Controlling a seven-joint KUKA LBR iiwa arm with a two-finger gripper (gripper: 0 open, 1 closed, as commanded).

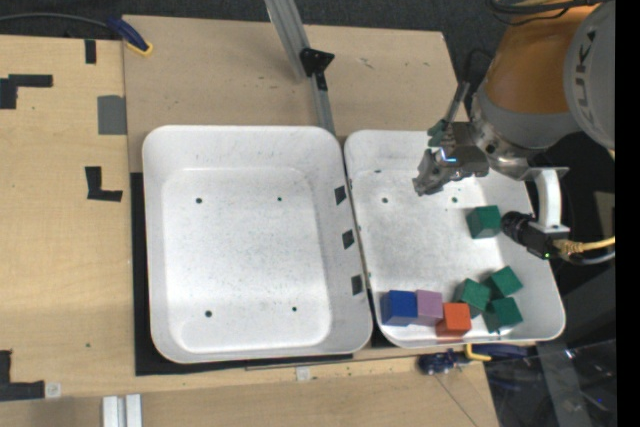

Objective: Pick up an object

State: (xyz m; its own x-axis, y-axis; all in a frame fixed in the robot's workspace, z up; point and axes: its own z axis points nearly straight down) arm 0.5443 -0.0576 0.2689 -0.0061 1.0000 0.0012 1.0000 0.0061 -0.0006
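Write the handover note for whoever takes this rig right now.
Gripper: hanging over the upper part of the right bin, nothing seen between its jaws; whether they are open or shut cannot be told.
Objects, all in the right bin: one green block alone near the right wall; along the bottom edge a blue block, purple block, orange block and three more green blocks.
Left bin: not part of the job so far.
Done: nothing picked yet.
Left: lower onto a block, grasp, lift.
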